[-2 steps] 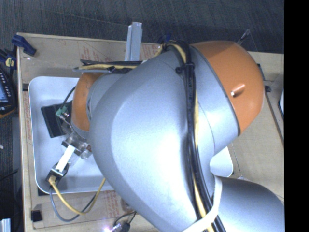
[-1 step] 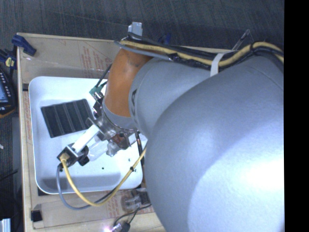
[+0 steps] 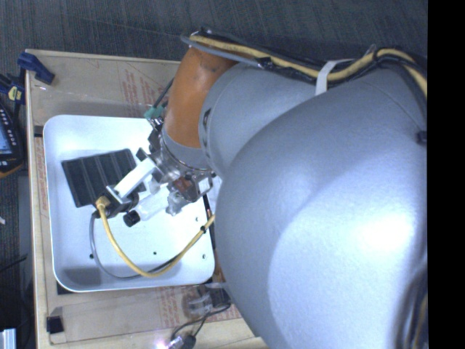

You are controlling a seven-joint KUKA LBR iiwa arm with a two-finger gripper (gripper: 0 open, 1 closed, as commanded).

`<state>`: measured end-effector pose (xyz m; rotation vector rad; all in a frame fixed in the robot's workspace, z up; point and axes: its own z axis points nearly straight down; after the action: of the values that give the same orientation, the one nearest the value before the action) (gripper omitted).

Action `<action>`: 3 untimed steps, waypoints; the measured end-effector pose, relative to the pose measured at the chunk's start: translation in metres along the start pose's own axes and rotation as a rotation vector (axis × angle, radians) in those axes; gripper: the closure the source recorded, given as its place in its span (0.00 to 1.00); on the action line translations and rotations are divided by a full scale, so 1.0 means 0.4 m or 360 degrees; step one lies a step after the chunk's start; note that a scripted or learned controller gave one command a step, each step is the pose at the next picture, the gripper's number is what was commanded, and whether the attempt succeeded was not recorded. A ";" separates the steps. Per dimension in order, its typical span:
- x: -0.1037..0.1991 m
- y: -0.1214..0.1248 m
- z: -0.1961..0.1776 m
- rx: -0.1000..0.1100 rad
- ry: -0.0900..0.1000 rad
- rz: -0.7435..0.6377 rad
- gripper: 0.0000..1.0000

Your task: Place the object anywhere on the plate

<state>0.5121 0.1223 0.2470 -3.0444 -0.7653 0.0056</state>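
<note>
A flat black ribbed rectangle (image 3: 98, 173) lies tilted in the upper left part of the left white bin (image 3: 65, 267). My gripper (image 3: 151, 203) hangs low over the middle of this bin, just right of and below the black piece's near corner. A white bar and a small black knob on the gripper's side point toward that piece. I cannot tell whether anything is held. The grey arm with its orange band (image 3: 192, 100) covers the bin's right side and everything further right.
A yellow cable (image 3: 138, 267) loops from the gripper across the bin floor toward the arm. The wooden bench edge (image 3: 109, 318) runs in front, with a blue clamp (image 3: 33, 64) at the far left corner. The arm's body hides the right bin.
</note>
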 end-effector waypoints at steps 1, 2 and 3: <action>0.090 0.148 0.061 0.0001 -0.0003 0.0022 1.00; 0.204 0.222 0.140 -0.0002 0.0001 -0.0908 1.00; 0.009 0.022 0.393 0.0002 -0.0006 -0.1022 1.00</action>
<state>0.5186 0.1163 0.0899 -2.6462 -1.6858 0.0105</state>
